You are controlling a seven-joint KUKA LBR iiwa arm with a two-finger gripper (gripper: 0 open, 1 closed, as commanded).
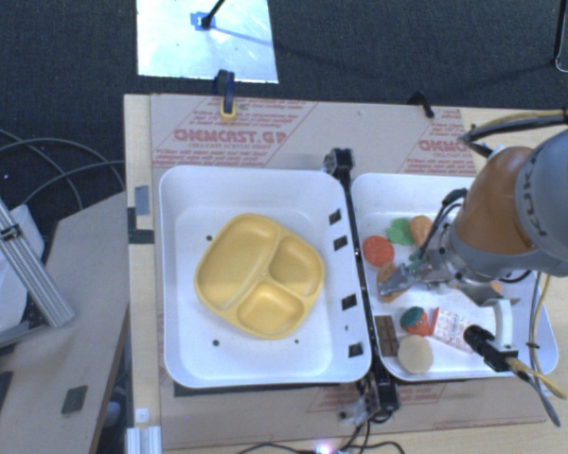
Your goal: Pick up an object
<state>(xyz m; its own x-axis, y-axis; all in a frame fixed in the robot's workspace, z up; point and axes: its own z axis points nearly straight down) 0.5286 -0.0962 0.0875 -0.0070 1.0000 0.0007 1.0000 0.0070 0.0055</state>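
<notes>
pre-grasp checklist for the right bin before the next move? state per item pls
1. Gripper over the right bin, among the small items: ok.
2. Anything between the fingers: cannot tell, too small and blurred.
3. Nearest targets, the red round item and the orange piece beside the fingertips, unobstructed: ok.
4. Green-and-red item and tan round item lie apart from the gripper: ok.
5. Yellow divided tray sits in the left bin, out of the arm's path: ok.
</notes>
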